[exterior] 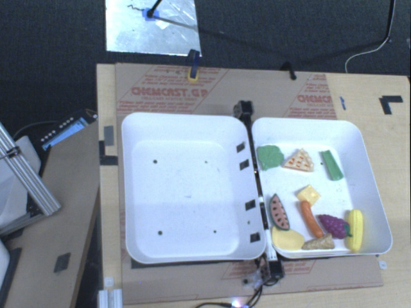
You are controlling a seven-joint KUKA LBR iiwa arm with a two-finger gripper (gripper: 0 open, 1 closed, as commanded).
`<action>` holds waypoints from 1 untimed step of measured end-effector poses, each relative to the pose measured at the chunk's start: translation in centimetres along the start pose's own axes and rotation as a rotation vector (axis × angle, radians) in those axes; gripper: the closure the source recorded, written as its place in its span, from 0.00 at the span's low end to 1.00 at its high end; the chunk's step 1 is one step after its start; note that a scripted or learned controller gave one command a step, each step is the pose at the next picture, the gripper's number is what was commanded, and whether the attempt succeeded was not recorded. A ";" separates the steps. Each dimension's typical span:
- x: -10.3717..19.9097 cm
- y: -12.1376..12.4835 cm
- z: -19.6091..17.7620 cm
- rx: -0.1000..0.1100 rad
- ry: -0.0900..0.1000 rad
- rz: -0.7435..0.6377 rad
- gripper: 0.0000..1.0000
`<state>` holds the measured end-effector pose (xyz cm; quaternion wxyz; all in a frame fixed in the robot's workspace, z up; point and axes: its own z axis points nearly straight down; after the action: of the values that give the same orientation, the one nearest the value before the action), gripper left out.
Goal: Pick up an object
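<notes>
- Task's things all lie in the right bin [352, 191]; places below are given relative to it.
- Near rim of that bin: a pale yellow disc [287, 239], a tan lump [319, 242], purple grapes [334, 224] and a yellow banana-like piece [355, 228]. They are crowded and some touch, so a poor first pick.
- Middle: watermelon slice [279, 212] by the inner wall, carrot [311, 218], and a yellow cube [308, 194] just beyond the carrot's far end.
- Far half: green leaf [270, 156], pizza wedge [298, 161], green stick [332, 165].
- Judgement: the green stick is the best target. It stands apart from its neighbours; close across its narrow width and come straight down.
- Left bin [186, 191] sits beside it, joined at the inner wall.
- State of the jaws: cannot tell.
- Hard to make out: what the tan lump is, and whether the grapes touch the banana-like piece.
</notes>
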<state>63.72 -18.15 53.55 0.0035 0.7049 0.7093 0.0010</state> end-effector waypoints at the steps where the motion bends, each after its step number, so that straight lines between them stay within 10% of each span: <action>1: -2.6 3.2 -0.1 0.000 0.000 0.004 1.00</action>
<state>66.94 -20.69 53.64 0.0033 0.7065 0.7077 0.0010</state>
